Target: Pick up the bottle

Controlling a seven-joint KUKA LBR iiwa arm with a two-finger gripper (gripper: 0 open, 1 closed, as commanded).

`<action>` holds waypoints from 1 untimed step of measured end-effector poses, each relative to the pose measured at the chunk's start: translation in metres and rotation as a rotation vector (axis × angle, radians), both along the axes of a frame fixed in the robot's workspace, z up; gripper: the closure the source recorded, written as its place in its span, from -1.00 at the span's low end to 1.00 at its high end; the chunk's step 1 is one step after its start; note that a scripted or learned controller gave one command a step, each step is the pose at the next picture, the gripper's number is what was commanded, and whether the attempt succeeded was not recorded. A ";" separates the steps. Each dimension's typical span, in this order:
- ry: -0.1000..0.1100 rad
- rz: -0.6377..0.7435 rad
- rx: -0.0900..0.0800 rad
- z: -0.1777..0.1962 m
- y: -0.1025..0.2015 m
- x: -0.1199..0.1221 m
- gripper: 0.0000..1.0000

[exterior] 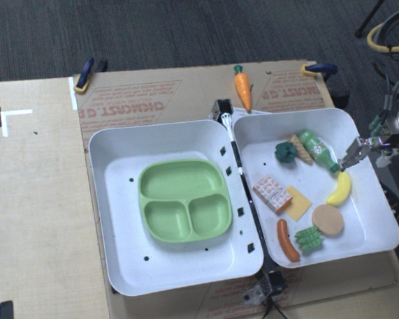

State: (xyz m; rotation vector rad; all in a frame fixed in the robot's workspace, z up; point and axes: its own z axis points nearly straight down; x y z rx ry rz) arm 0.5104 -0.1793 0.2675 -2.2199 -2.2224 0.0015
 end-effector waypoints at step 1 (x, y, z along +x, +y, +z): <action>0.000 0.001 -0.001 0.009 0.000 0.001 1.00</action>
